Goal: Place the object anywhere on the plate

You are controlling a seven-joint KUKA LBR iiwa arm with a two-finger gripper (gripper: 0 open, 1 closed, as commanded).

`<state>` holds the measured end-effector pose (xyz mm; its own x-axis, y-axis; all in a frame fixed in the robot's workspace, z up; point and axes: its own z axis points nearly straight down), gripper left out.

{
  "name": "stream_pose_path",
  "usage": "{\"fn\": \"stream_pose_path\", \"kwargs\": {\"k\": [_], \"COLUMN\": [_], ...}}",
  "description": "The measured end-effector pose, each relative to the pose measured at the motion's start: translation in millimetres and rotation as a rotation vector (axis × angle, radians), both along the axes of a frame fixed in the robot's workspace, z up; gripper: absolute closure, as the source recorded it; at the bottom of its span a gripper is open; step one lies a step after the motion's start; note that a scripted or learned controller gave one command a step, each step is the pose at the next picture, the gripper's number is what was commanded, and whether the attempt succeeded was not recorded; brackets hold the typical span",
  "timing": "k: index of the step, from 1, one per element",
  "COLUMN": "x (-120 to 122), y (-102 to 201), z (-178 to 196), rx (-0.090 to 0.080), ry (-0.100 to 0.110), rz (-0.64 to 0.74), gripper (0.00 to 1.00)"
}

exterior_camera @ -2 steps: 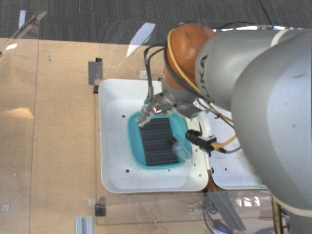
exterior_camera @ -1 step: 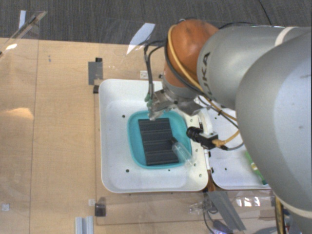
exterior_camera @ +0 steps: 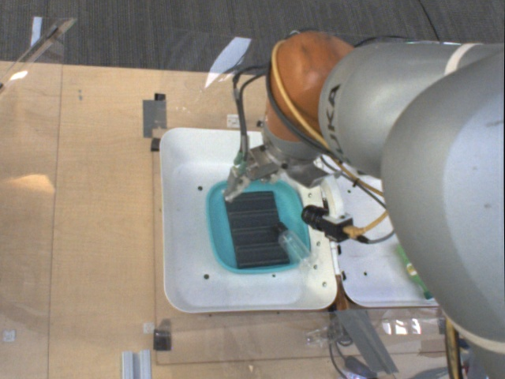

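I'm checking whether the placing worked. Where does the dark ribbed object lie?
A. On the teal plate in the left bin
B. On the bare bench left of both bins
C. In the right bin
A. The dark ribbed object lies flat on the teal plate, which sits in the left bin.

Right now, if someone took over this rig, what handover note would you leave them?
Gripper: low over the upper left corner of the teal rectangular plate; whether it is open or shut is hard to tell.
Things: the plate sits in the left shallow white bin. A dark ribbed rectangular block lies flat on the plate, with a small clear plastic piece at its right edge.
Done: the block appears to rest on the plate already.
Left: confirm the gripper has let go, then lift the grey arm clear.
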<state>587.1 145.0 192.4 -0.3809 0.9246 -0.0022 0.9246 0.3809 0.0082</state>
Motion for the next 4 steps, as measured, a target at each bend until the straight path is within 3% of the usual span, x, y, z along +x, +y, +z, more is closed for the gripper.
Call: {"fn": "stream_pose_path", "kwargs": {"k": [1, 2, 3, 4], "x": [1.6, 1.5, 3.1, 3.0], "y": [1.3, 1.7, 2.7, 3.1], "z": [11.5, 11.3, 22.8, 22.6], "rx": [0.001, 0.001, 0.002, 0.002], "ry": [-0.006, -0.005, -0.011, -0.011], "rz": [0.007, 0.008, 0.014, 0.015], "gripper": [1.00, 0.00, 1.00, 0.00]}}
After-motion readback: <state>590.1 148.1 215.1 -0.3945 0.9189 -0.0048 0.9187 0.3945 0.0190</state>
